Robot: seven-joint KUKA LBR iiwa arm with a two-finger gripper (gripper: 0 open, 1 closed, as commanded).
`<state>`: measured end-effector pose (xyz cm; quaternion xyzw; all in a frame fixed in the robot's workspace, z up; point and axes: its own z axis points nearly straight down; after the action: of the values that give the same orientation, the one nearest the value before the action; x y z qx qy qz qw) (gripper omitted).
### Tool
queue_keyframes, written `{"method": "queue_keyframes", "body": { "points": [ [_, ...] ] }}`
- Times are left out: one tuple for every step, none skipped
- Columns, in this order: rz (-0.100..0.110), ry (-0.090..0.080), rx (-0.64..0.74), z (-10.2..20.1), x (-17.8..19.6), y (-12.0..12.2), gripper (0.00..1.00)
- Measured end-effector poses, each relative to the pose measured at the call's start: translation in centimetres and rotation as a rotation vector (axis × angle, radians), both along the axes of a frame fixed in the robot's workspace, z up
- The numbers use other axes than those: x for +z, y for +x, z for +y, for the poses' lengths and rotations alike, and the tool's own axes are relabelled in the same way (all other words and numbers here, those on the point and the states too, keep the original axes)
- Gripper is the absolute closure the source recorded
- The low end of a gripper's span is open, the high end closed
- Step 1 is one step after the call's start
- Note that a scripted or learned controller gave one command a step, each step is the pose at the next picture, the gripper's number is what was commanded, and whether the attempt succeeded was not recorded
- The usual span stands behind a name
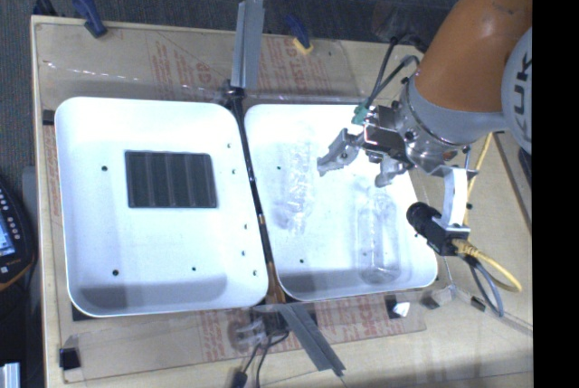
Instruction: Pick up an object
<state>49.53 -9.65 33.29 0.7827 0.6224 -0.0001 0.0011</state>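
The table (54,61) carries two white bins side by side. The left bin (90,269) holds a dark ribbed rectangular panel (171,179). The right bin (298,282) holds a clear plastic bottle (378,237) lying near its right side and a crumpled clear wrapper (294,183) to its left. The claw (360,165) hangs above the right bin, fingers spread, gripping nothing

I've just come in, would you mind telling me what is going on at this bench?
A grey and orange robot arm reaches in from the right over the right bin. Its gripper hangs open above two clear plastic items: a crumpled one near the bin's left side and a bottle-like one further right. Nothing sits between its fingers. The left bin holds a dark ribbed rectangular object.
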Motion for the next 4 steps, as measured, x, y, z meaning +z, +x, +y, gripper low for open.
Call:
{"method": "queue_keyframes", "body": {
  "points": [
    [-0.002, 0.001, -0.092, 1.0, 3.7, -1.4, 0.0],
    [0.005, 0.001, -0.303, -1.2, -5.3, -1.8, 0.0],
    [0.006, 0.003, -0.035, -0.7, -5.5, -1.8, 0.0],
    [0.007, 0.003, 0.202, 3.1, -10.5, 0.7, 0.0]
  ]
}}
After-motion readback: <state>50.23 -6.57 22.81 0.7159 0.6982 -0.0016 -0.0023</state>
